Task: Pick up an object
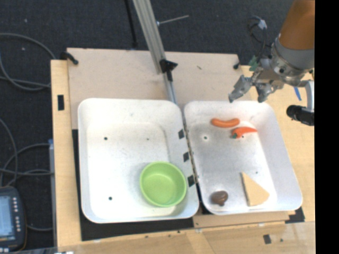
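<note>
The right bin [275,142] holds an orange sausage [225,123] near its back, with a small red-orange pepper [243,132] just right of it. A brown round lump [220,197] and a tan wedge [254,190] lie near the front. A green bowl [163,183] sits in the left bin [106,142] at its front right. My gripper [249,92] hangs above the back rim of the right bin, open, with nothing between its fingers. It is up and to the right of the sausage.
A slanted aluminium post [153,36] rises from behind the seam between the bins. Cables lie on the dark floor at the left, and a small screen device [10,218] sits at the bottom left.
</note>
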`<act>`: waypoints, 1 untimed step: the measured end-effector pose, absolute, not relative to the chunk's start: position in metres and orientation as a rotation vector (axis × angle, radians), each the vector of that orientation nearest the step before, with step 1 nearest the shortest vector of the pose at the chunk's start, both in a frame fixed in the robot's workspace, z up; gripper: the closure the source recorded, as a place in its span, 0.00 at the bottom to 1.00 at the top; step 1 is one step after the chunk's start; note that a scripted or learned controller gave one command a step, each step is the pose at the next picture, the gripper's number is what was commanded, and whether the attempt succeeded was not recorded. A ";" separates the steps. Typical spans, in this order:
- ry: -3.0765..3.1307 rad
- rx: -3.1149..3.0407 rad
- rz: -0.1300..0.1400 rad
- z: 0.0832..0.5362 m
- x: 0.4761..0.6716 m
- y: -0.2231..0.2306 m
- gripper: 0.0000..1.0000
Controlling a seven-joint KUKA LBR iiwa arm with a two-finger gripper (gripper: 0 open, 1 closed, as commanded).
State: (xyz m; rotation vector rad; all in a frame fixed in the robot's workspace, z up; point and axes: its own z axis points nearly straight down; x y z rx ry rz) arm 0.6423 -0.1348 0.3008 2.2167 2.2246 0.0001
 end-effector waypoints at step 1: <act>2.225 2.216 -0.001 0.301 0.642 -0.135 0.00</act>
